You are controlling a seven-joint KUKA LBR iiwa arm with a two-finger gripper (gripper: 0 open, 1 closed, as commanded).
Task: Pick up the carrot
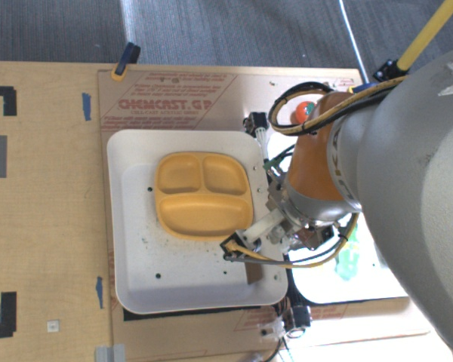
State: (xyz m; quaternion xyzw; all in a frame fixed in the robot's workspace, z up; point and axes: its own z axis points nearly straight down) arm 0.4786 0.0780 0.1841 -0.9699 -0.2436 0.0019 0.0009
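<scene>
**Fig. Small orange carrot (296,114) with a green top, beside the arm's orange band.**
The carrot lay near what appeared to be the far left corner of the right-hand shallow white bin (325,289), partly masked by a looped cable, so its length and taper were hidden. It looked like a moulded toy: probably light, stiff and smooth, hence liable to slip or roll. The orange body, taken across its width, seemed a better hold than the green top. The grey gripper (273,238) hung well apart from it, over the seam with the left-hand white bin (128,225), which bore a yellow plastic compartment plate (204,194). How far the gripper stood open could not be told.
</scene>
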